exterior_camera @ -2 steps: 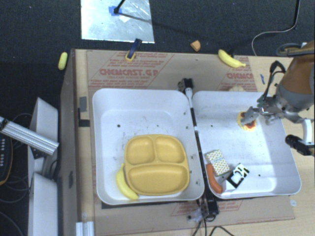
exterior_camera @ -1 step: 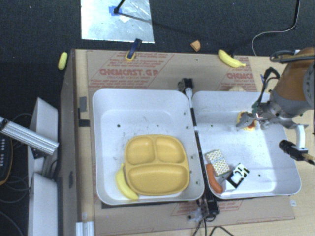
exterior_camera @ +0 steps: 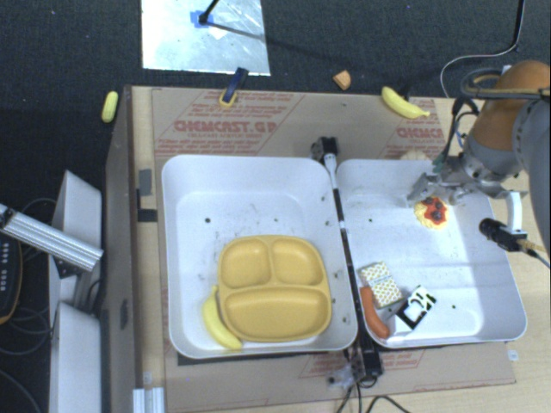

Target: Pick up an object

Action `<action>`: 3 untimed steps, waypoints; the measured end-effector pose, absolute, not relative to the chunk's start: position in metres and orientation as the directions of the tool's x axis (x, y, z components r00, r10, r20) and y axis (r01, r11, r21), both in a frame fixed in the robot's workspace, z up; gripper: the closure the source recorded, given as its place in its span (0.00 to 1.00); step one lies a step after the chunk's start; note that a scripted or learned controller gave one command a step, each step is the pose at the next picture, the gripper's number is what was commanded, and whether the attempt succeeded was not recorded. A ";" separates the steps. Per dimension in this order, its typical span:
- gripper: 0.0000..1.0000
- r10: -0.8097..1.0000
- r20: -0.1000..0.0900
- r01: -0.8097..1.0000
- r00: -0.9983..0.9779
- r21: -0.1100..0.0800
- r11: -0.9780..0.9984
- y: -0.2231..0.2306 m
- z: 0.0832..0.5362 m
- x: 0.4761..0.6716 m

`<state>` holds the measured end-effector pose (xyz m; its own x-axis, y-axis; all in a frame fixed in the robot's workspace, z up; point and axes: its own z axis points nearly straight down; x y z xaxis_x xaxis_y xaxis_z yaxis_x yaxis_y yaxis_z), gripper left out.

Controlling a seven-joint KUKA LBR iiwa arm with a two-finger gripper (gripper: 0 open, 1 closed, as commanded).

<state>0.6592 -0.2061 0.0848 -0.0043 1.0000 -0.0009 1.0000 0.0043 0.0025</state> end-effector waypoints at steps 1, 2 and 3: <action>0.00 1.000 -0.001 1.000 -0.002 0.002 0.002 -0.206 0.085 0.641; 1.00 1.000 -0.005 1.000 -0.005 0.011 0.006 -0.207 0.099 0.644; 1.00 1.000 -0.001 1.000 -0.004 0.004 0.004 -0.170 0.140 0.614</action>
